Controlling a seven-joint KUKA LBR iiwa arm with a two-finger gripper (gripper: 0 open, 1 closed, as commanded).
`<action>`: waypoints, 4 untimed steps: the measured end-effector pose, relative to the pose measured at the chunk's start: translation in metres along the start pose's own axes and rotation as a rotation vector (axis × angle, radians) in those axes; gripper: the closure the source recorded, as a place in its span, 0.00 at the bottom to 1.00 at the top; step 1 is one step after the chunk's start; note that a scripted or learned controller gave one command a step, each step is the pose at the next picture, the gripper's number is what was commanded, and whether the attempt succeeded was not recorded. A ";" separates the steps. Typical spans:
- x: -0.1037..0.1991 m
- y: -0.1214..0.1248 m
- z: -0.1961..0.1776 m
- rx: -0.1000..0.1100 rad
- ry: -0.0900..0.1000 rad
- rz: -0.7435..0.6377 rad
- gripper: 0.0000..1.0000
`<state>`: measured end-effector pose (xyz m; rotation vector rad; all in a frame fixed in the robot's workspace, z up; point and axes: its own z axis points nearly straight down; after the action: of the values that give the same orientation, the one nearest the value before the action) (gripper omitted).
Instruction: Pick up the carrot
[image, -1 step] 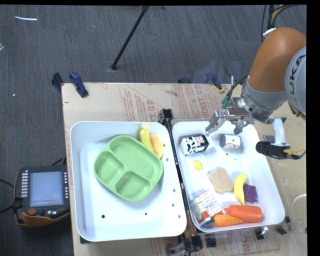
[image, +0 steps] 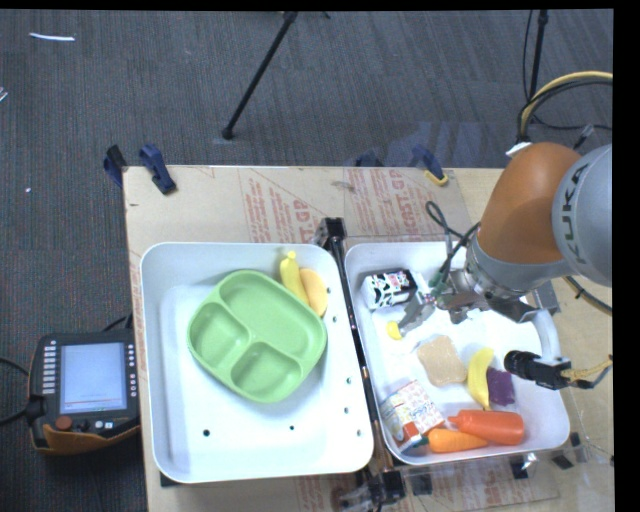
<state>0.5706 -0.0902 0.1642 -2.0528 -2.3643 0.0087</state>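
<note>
The carrot (image: 456, 440) is orange with a small green end. It lies flat along the front wall of the right bin (image: 553, 330), pointing left to right. My gripper (image: 420, 312) hangs over the back-left part of that bin, well behind the carrot and apart from it. It is close to a small yellow piece (image: 395, 332) and a black-and-white carton (image: 388, 287). Nothing of the carrot is near the gripper.
Against the carrot lie a red-orange oblong (image: 492, 426) and a printed carton (image: 410, 411). A tan slice (image: 441, 360), a banana (image: 480, 375) and a purple piece (image: 499, 386) fill the bin's middle. The left bin (image: 160, 400) holds a green divided plate (image: 258, 335) and yellow pieces (image: 305, 285).
</note>
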 end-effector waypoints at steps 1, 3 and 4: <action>0.099 -0.002 -0.021 -0.007 -0.001 0.271 0.00; 0.019 0.076 -0.024 -0.011 -0.005 -0.129 0.00; 0.041 -0.011 -0.022 -0.006 -0.003 -0.059 0.00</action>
<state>0.5545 -0.0513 0.1862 -1.9860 -2.4282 0.0042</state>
